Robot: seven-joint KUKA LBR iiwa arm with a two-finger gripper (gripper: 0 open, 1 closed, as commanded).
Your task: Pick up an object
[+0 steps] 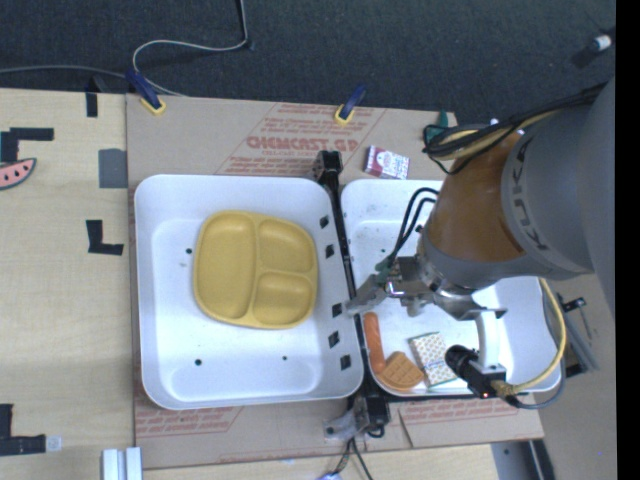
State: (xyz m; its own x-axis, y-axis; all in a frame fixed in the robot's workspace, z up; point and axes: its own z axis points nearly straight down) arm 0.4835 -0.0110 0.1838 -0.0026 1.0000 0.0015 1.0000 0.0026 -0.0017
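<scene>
At the far left edge, a pink curved shape (15,172) lies on the tan bench among black tape marks (98,235). A brown cardboard sheet (230,138) covers the middle of the bench; red print across its upper part reads "CHEMCAST GP", with smaller lines beneath too fine to read. Two yellow-and-blue clamps (148,96) (350,108) sit at its top edge, and a thin cable (190,46) loops over the dark floor behind.

The left bin (160,268) holds a yellow divided plate (256,268) with three compartments, lying flat near the bin's centre. A black divider with clips (338,248) runs between the two bins.

Just above the right bin (372,200), on the cardboard, lies a small red-and-white packet (385,162); its printing is too small to read. In the right bin's near left corner, an orange sausage-shaped piece (373,336) lies lengthwise beside a tan waffle-like piece (402,371), and next to that a small white patterned packet (431,356).

The arm (520,198) comes in from the right, its orange band above the wrist, black cables trailing round it. The gripper (385,288) hangs low over the left part of the right bin, just above the orange piece. I cannot tell whether the claw is released or clenched, and nothing can be made out in it.
</scene>
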